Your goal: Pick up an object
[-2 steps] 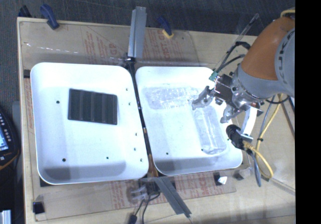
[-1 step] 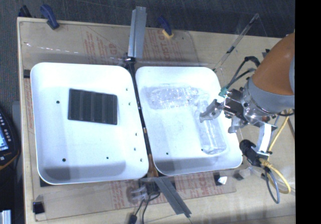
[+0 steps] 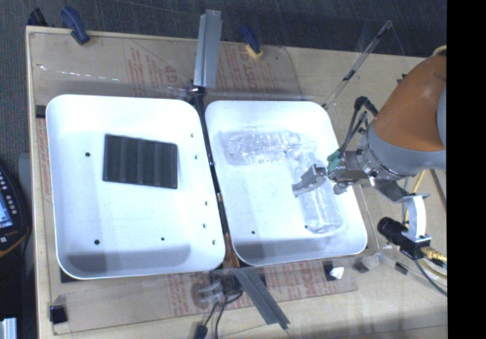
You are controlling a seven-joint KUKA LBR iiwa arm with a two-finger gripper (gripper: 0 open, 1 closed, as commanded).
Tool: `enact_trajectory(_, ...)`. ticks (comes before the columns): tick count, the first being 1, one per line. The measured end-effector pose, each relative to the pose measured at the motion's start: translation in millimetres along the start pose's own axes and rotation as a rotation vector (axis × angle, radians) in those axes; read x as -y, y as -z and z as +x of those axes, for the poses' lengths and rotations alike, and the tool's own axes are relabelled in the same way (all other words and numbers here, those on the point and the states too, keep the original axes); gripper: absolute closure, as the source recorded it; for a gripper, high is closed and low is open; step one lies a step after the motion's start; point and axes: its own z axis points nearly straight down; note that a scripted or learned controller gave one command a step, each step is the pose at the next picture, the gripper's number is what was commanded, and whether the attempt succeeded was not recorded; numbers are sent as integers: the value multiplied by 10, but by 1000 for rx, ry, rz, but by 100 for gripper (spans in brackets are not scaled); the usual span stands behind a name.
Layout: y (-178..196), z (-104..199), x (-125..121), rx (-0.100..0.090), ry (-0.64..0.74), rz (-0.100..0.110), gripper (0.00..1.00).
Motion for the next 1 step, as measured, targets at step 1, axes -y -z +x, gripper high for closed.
enact_trajectory(1,-138,-64,-282,3,171,-4,0)
